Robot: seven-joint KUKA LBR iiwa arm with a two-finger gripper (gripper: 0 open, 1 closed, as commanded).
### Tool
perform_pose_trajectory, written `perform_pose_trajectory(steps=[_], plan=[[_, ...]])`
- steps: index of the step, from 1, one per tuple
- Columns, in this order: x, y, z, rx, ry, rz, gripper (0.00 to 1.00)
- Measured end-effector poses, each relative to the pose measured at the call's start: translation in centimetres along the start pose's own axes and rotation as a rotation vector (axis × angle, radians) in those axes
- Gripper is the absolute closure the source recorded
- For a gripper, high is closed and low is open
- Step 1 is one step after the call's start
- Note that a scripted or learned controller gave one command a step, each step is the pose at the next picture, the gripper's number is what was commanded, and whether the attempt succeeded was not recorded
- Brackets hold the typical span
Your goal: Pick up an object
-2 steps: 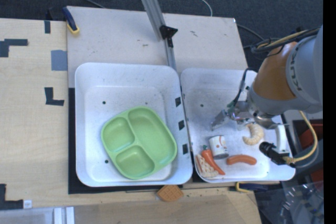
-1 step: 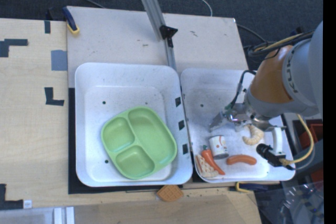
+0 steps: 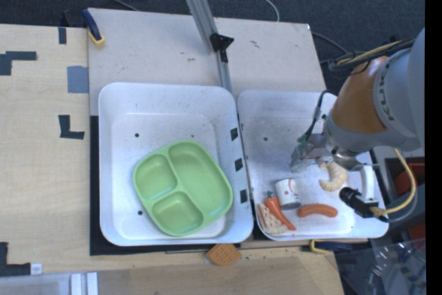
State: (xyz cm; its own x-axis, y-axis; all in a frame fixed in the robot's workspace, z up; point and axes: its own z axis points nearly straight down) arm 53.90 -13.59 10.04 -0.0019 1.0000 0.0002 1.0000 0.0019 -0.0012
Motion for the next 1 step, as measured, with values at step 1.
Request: perform_pose_trajectory(steps=[1], plan=[[0.50, 0.13, -4.28, -0.003, -0.001, 0.000, 1.00]])
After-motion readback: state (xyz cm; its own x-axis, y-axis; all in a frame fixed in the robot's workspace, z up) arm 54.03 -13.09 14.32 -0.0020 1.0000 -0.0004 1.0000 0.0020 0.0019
